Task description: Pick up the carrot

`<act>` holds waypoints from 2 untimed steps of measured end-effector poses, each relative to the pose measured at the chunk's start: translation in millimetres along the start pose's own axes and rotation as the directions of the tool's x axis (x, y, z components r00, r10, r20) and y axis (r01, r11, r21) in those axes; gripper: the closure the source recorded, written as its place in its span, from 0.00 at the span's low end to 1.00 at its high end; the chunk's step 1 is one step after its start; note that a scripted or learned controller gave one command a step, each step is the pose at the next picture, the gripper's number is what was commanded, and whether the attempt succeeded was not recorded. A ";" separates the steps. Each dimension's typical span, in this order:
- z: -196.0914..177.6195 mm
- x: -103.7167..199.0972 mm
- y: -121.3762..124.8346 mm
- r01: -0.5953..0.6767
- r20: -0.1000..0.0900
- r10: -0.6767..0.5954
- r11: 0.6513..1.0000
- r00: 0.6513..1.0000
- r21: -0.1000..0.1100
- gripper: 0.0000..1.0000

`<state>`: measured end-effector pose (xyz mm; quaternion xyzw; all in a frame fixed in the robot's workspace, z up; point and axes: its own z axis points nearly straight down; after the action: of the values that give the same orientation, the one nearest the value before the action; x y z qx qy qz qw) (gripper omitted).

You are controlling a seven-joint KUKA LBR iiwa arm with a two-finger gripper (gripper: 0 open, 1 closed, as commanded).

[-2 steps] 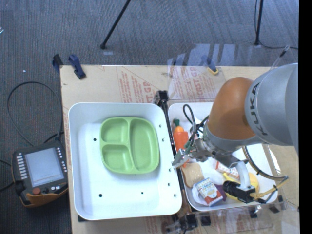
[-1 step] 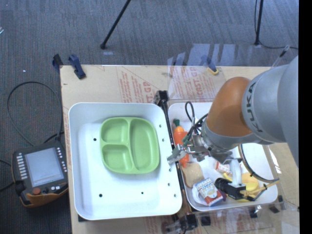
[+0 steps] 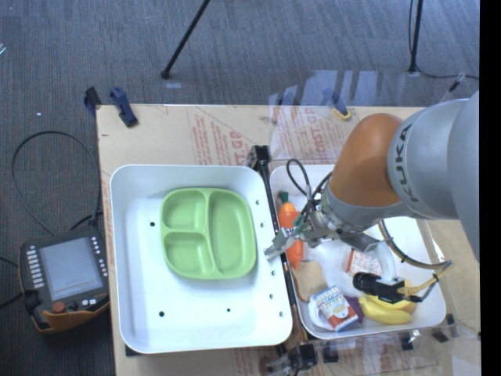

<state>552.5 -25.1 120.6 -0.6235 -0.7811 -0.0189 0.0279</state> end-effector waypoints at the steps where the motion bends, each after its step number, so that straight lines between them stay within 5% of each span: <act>1: -8.8 4.1 0.7 0.002 -0.007 -0.002 1.000 1.000 0.004 1.00; 2: -59.1 110.8 17.5 -0.447 0.056 0.448 0.894 0.892 -0.029 1.00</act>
<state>546.3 82.8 186.9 -0.7870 -0.6170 0.0011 0.0031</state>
